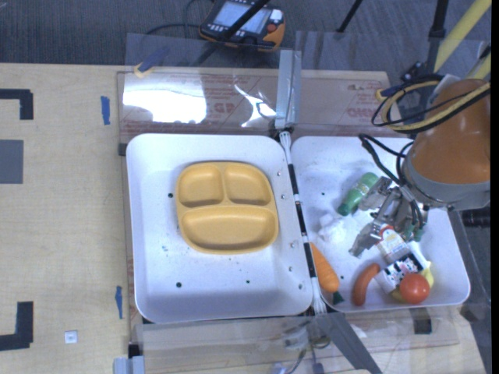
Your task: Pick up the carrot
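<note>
Down in the right bin, the carrot lies along the left wall, close to the divider between the two bins, its orange body slanting toward the near edge with a small green tip at the lower end. It looks like a toy of moulded plastic, so I judge it light, stiff and rather smooth, likely to slip or roll if pinched near the tapered end. The thick orange middle seems the best place to take hold, with the jaws set across its width; the wall just beside it leaves little room on that side. The hand hangs over the middle of the same bin, apart from the carrot, above a clutter of things: a green bottle, a red sausage, a red tomato and a small white box with dark print too small to read. Whether the hand is released or clenched I cannot tell, and nothing shows plainly between its parts. The left bin holds a yellow divided plate. No brand or lettering on the carrot can be made out; faint red print on the cardboard behind the bins is illegible.
</note>
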You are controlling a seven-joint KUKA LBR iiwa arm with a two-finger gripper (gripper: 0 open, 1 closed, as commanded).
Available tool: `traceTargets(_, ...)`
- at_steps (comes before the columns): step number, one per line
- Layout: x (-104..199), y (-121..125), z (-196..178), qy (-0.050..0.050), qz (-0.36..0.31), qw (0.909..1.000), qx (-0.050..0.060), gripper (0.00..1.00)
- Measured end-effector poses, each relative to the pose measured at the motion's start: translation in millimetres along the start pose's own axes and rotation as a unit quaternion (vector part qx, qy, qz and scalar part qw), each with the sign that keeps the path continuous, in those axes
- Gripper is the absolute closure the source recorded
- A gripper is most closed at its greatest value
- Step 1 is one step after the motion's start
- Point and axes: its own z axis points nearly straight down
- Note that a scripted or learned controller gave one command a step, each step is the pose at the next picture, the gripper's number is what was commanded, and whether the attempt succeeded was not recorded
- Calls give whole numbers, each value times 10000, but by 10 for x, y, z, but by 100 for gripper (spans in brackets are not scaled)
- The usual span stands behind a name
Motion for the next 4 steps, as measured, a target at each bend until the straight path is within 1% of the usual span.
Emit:
traceTargets(1,302,-202,759,35,-810,9967,5,0)
traceTargets(2,292,-186,659,13,-803,9968,-13,100)
traceTargets(3,524,294,1,8,-92,10000,3,100)
traceTargets(4,796,900,-282,6,0,10000,0,100)
